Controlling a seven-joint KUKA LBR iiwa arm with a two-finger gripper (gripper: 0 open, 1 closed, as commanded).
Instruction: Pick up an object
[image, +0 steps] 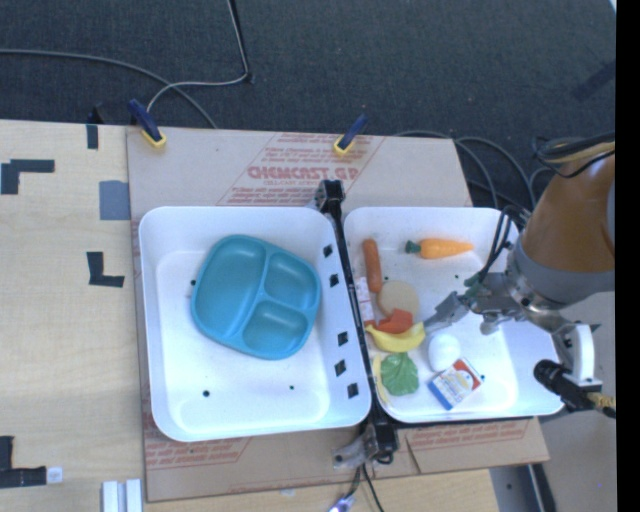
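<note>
Red block lettering printed on the brown cardboard sheet (290, 170), just beyond the far rims of the two white bins (160, 300), appears upside down and mirrored; its words cannot be read with confidence.

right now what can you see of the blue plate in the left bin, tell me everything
The blue plate is a light blue, plastic-looking tray with rounded corners, split into three compartments by raised ridges: one large and two smaller. It lies flat, right side up and turned at an angle, in the middle of the left bin. It holds no food. It touches only the bin floor.
</note>
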